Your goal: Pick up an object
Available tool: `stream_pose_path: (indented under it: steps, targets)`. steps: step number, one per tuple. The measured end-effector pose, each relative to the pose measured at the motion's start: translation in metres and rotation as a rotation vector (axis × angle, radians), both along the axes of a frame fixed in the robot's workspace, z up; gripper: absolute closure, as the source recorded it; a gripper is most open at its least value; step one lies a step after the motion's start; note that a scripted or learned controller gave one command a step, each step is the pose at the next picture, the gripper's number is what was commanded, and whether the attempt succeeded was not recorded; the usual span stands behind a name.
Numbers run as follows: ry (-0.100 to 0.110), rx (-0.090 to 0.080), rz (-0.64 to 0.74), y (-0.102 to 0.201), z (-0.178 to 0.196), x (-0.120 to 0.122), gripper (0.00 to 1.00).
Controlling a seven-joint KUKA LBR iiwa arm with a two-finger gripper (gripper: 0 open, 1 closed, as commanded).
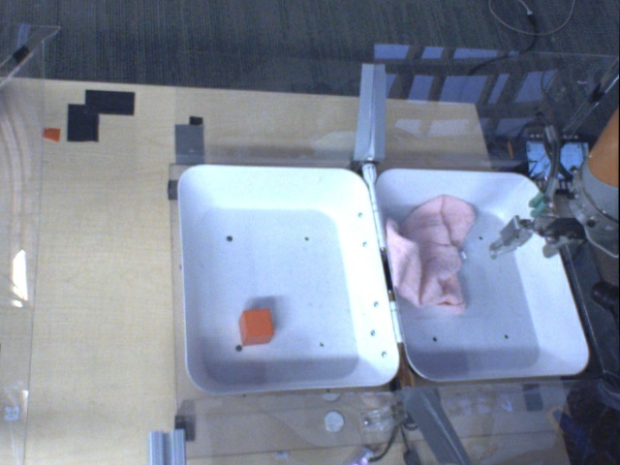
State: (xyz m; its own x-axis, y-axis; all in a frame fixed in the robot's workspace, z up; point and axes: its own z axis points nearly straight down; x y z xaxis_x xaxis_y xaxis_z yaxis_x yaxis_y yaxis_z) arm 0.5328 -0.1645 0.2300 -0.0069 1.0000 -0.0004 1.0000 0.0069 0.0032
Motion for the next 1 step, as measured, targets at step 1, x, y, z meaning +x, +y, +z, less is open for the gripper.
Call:
stream_pose_path:
  steps: [1]
  targets:
    - [-0.004,-0.002,0.145,-0.0062,-0.1348,0.1083,0.0]
